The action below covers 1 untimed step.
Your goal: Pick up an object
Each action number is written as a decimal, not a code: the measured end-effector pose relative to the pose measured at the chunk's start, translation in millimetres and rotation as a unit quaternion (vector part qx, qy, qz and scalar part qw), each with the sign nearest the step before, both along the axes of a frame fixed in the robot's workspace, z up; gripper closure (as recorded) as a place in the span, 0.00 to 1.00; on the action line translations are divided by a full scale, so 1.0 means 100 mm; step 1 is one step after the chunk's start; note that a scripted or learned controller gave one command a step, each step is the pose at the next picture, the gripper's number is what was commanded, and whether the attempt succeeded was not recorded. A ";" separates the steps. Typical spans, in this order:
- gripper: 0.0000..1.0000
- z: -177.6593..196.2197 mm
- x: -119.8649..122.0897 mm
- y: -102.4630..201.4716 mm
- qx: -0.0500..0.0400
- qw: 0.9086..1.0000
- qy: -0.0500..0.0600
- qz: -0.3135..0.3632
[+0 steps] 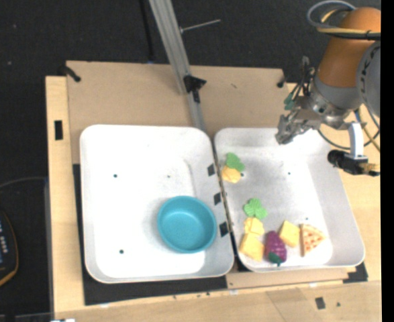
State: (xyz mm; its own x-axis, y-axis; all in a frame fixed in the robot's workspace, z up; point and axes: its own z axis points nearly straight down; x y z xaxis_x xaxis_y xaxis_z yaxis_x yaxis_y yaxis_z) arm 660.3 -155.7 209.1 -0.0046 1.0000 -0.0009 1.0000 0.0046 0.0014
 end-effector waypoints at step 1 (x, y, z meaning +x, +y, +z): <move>1.00 0.16 -0.12 0.45 0.001 1.000 0.000 0.001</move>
